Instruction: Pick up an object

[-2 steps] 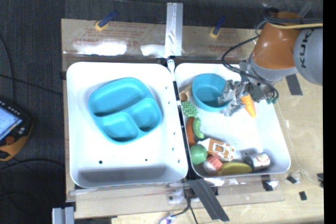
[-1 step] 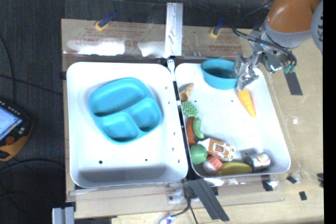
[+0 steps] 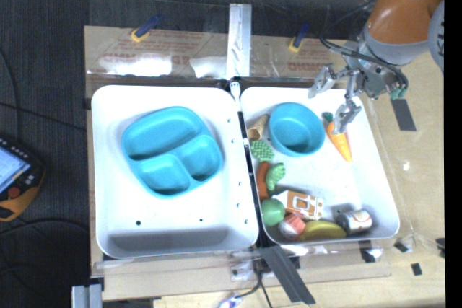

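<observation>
The two metal fingers (image 3: 349, 109) of the gripper (image 3: 334, 99) stand spread apart in the upper right of the frame, over the upper edge of the right-hand shallow white bin (image 3: 382, 177). One tip points left above the bin's rim; the other hangs down just above the green top of an orange toy carrot (image 3: 340, 140). Nothing sits between them. The carrot lies at a slant just right of a round blue plastic bowl (image 3: 296, 128).

Along the lower edge of that bin lie a yellow toy banana (image 3: 322, 229), a green round toy fruit (image 3: 272, 212) and a small silver can (image 3: 354, 220), close together.

The left-hand white bin (image 3: 108, 177) holds a blue divided plastic tray (image 3: 172, 149) at its centre.

The grey arm with its orange band (image 3: 401, 7) enters from the upper right corner.
</observation>
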You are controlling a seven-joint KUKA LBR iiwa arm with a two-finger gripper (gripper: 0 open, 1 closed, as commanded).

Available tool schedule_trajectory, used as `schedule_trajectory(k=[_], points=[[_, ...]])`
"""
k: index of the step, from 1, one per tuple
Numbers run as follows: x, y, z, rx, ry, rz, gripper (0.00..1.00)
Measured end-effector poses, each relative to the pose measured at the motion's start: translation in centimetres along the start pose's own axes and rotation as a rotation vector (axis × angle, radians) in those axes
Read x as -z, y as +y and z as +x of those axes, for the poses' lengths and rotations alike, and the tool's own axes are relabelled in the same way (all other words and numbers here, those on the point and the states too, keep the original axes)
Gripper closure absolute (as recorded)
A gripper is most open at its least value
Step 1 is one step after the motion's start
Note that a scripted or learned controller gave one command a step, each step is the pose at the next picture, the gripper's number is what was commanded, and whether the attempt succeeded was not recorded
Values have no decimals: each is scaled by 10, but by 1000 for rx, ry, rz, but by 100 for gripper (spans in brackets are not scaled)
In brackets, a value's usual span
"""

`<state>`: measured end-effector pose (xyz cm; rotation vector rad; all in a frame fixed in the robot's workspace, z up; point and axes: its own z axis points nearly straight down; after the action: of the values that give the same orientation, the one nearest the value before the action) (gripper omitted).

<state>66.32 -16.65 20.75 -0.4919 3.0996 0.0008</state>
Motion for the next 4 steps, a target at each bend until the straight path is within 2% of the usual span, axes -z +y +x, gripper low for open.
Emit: schedule_trajectory(k=[1, 2, 3, 4], points=[[-112, -9, 34, -45, -3, 0, 0], [-116, 5, 17, -126, -3, 7, 0], [-115, 6, 26, -162, -16, 5, 0], [-115, -3, 42, -187, -16, 3, 0]])
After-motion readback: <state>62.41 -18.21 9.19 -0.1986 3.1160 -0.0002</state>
